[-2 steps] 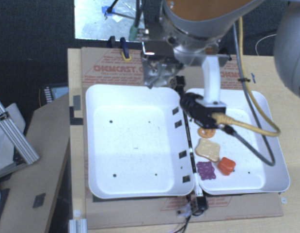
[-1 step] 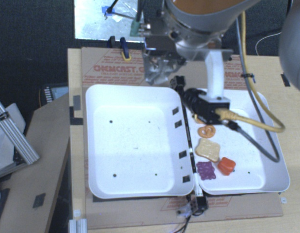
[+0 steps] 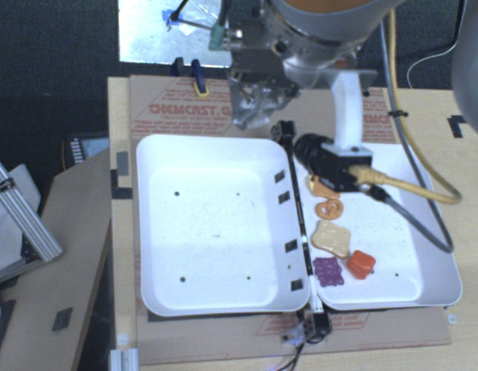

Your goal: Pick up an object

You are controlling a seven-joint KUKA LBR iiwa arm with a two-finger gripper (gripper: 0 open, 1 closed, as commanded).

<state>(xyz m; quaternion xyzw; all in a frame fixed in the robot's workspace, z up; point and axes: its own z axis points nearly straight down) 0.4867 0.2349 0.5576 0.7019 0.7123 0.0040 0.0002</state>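
Observation:
My gripper [image 3: 252,113] hangs over the back rim of the left bin [image 3: 157,149], near the divider between the two bins. It is blurred and nothing shows in it. The right bin [image 3: 432,265] holds the objects: a brown pretzel [image 3: 328,207], a tan bread slice [image 3: 331,239], a purple bunch of grapes [image 3: 327,271] and an orange-red piece [image 3: 361,264]. A small orange item [image 3: 319,184] lies partly hidden at the back of that group. All of them sit in front of and to the right of the gripper.
The arm's large grey and orange body fills the top centre. A yellow cable [image 3: 412,188] crosses the right bin. Black clips [image 3: 291,246] line the divider. Blue and yellow clamps [image 3: 198,76] stand behind the left bin.

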